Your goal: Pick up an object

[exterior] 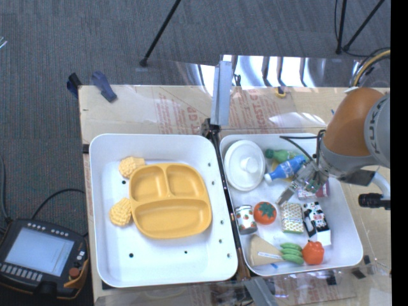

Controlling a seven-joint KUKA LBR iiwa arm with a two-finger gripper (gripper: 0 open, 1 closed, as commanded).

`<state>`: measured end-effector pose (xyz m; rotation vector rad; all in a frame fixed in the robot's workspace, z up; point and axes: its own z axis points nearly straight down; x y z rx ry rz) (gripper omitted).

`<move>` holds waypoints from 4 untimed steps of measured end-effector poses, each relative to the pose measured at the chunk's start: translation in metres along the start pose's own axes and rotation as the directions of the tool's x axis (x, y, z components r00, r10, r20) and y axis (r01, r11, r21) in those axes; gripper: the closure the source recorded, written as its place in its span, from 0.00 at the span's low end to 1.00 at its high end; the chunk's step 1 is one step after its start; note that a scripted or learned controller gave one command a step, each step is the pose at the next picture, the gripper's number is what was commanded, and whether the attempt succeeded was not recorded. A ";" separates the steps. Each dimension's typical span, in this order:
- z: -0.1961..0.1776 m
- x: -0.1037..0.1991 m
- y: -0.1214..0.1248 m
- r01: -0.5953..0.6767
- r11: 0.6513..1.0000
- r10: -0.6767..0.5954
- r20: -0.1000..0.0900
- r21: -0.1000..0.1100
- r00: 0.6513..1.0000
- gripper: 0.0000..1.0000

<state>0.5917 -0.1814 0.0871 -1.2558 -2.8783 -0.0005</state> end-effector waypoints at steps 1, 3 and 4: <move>0.001 0.029 -0.075 0.044 0.999 -0.044 -0.006 -0.001 0.999 0.00; 0.001 0.029 -0.073 -0.010 1.000 0.010 -0.004 0.000 1.000 0.00; 0.001 0.024 -0.070 -0.054 0.999 0.054 -0.005 -0.002 0.999 0.00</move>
